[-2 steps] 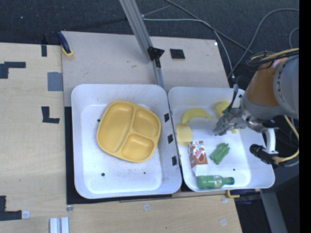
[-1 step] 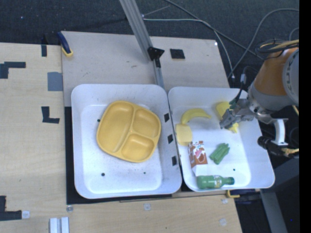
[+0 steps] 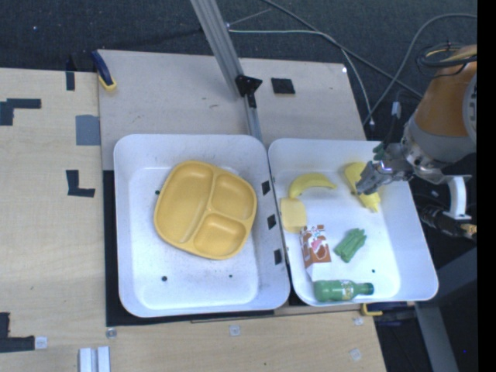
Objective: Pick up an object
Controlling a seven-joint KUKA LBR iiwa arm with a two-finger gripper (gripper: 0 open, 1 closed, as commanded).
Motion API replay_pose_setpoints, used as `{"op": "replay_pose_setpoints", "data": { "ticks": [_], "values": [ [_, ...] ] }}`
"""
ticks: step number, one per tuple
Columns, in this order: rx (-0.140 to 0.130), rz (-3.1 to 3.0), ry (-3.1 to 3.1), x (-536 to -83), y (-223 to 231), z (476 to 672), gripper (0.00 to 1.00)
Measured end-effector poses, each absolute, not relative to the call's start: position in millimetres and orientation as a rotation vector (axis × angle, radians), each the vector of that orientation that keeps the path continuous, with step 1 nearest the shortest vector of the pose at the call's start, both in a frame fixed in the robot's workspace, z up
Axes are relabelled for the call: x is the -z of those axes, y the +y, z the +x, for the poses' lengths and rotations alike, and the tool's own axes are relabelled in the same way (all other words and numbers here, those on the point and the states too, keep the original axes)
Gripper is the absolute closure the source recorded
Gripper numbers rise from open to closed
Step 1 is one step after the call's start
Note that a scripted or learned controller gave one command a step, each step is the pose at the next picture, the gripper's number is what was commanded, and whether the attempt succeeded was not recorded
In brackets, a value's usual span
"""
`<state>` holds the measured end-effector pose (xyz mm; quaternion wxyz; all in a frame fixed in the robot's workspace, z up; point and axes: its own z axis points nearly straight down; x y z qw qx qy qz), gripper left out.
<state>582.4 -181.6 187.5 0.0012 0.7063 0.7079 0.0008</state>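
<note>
Hovering gripper — touching a yellow toy in right bin.

glossy plastic yellow tray, smooth white bins, seemingly wooden bench

You had one fixed camera above the bench, looking down at a slant from fairly far; both white bins sat mid-frame, the arm entering upper right.

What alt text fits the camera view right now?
The gripper is low in the right bin, over a yellow item at its far side. Nearby lie a banana, green bottle and snack packet; the left bin holds a yellow tray.
</note>
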Motion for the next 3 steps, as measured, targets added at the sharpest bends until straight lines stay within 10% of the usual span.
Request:
{"op": "replay_pose_setpoints", "data": {
  "ticks": [3],
  "values": [
    [0.002, 2.217, 2.227, -219.5, -75.6, 585.8, 1.00]
  ]
}}
